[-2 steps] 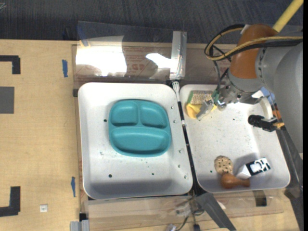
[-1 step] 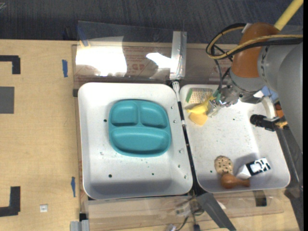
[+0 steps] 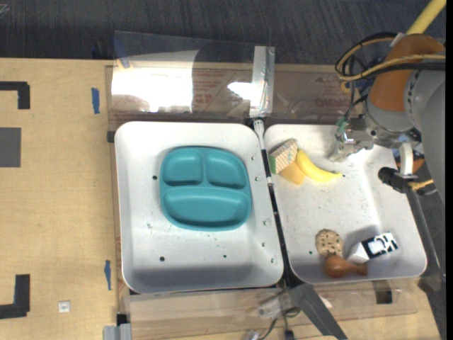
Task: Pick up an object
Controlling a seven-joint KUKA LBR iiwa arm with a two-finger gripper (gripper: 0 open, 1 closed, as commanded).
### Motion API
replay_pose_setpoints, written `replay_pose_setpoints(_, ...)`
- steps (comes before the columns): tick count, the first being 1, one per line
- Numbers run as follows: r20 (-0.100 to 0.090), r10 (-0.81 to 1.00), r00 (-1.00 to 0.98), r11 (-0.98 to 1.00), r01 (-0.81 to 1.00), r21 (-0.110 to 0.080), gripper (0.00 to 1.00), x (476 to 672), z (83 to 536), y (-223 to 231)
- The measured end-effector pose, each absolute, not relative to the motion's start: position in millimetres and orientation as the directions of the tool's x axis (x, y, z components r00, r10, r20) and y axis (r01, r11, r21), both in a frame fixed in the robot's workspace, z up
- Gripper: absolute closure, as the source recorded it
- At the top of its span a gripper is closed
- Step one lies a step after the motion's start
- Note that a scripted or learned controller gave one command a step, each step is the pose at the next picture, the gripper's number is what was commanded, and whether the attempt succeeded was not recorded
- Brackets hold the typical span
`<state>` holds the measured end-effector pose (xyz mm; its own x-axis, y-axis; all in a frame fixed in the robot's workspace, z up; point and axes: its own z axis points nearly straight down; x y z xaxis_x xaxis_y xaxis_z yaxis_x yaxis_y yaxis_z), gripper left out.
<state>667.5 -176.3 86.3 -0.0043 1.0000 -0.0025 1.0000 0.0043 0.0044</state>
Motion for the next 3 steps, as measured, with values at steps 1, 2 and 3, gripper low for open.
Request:
replay_pose_setpoints(1,-0.002,1.000,-0.006,0.006,1.000,0.004,0.00,667.9,86.4,-174.9)
replay_pose_setpoints(2,0.000,0.999,-0.049,0.049,0.999,0.005,0.00,667.8,120.4,-127.0)
replay_pose_setpoints(3,-0.002,1.000,0.023,-0.023,1.000,0.009,0.00,639.3,90.0,-93.9)
